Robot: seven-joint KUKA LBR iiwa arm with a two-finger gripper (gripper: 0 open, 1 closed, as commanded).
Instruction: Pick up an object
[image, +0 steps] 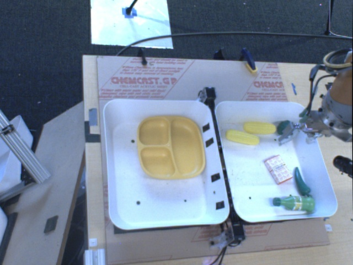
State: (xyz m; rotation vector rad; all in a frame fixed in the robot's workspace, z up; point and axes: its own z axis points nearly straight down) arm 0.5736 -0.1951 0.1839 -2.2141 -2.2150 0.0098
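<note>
My fingers (297,132) sit over the top right part of the right white bin (322,200), at its far edge; can't tell whether they're spread or pressed together. Nothing visibly between them. Just to their left: two yellow plastic corn cobs (251,133), side by side. Below them: small red-and-white card packet (278,169), dark green pepper-shaped toy (301,182), green plastic bottle (294,203) lying on its side. Well to the left, in the left white bin (118,203): yellow three-compartment plastic tray (170,147).
</note>
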